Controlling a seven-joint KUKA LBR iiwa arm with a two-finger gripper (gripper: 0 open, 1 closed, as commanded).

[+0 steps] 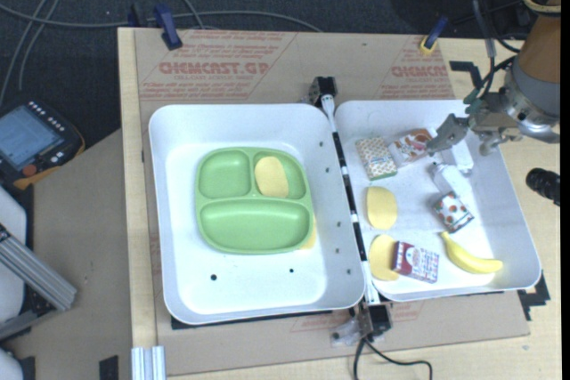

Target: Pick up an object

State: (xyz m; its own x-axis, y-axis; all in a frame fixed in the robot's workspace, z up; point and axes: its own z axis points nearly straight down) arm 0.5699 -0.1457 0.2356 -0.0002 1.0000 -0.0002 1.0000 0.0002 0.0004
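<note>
Fingers spread and holding nothing, the gripper (463, 142) hangs over the right bin (521, 231), seemingly poised above the small packet (411, 145) to grab it.

Red print on the brown protective sheet (223, 58) under the bins reads "CHEMCAST GP", repeated at its right end; package labels stay illegible.

Two white bins (178, 280), one green tray (254, 227), three yellow pieces (382, 207), one banana (469, 255), four small packets (416, 262).
</note>
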